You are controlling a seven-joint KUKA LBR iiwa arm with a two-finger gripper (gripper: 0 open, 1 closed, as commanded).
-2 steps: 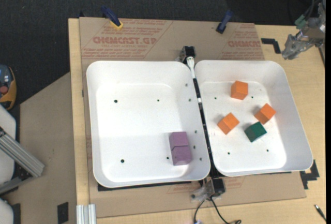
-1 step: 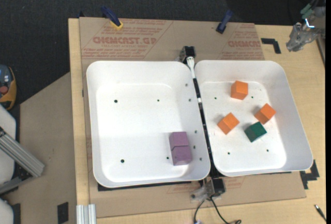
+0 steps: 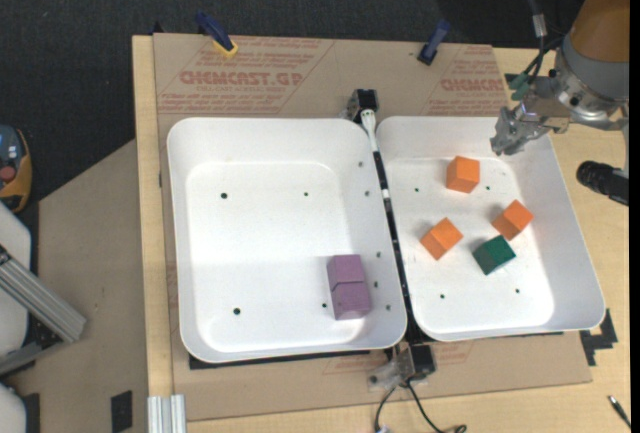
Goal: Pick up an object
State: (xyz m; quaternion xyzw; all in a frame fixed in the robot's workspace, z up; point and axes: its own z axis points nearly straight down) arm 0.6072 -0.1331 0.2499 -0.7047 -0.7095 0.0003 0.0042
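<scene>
Arm (image 3: 600,31) cut off by top and right edges above the orange band, gripper (image 3: 508,139) too small and blurred to read finger spacing, right bin (image 3: 570,251) far corner partly hidden behind the wrist, cable (image 3: 420,411) clipped at bottom edge.

The left bin (image 3: 190,221) has much free floor: only a purple block (image 3: 348,286) stands there, near the front right corner, close to the wall that meets the right bin (image 3: 570,271). The right bin is more crowded. Three orange cubes (image 3: 463,174) (image 3: 441,238) (image 3: 513,219) and a green cube (image 3: 493,255) stand in its middle part. The green cube is just beside one orange cube, so there is little room between them. The far orange cube stands more apart. The front strip of the right bin and its far left corner are free. The tool (image 3: 507,138) hangs over the far right part of this bin, and the arm (image 3: 600,51) covers the space behind it. Two clamps (image 3: 217,35) (image 3: 434,43) stand on the far edge of the worktop (image 3: 150,121).
</scene>
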